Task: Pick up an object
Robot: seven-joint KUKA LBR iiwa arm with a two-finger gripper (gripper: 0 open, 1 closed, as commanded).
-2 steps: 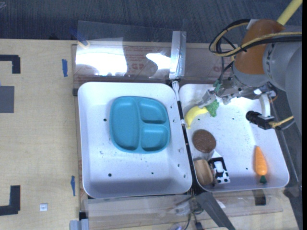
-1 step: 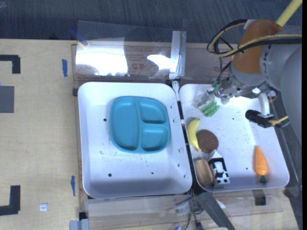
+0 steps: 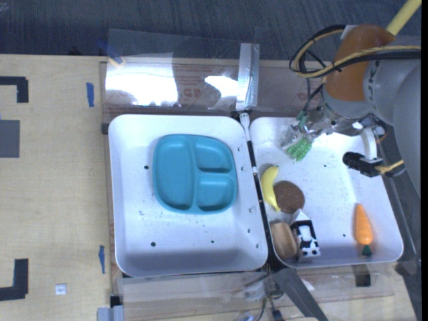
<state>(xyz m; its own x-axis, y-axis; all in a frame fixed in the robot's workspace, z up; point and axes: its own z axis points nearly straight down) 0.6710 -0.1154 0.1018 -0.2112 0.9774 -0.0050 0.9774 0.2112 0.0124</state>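
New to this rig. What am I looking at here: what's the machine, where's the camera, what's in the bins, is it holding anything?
One fixed camera looks down at a slant on a bench with two shallow white bins. The grey arm with the orange band is a KUKA iiwa robot reaching in from the right; its gripper sits at the right bin's far corner, right over a small green object.

I cannot tell whether it holds that object.

The left bin holds a blue divided plate. The right bin holds a banana, a brown round item, a tan item, a black-and-white toy and a carrot.
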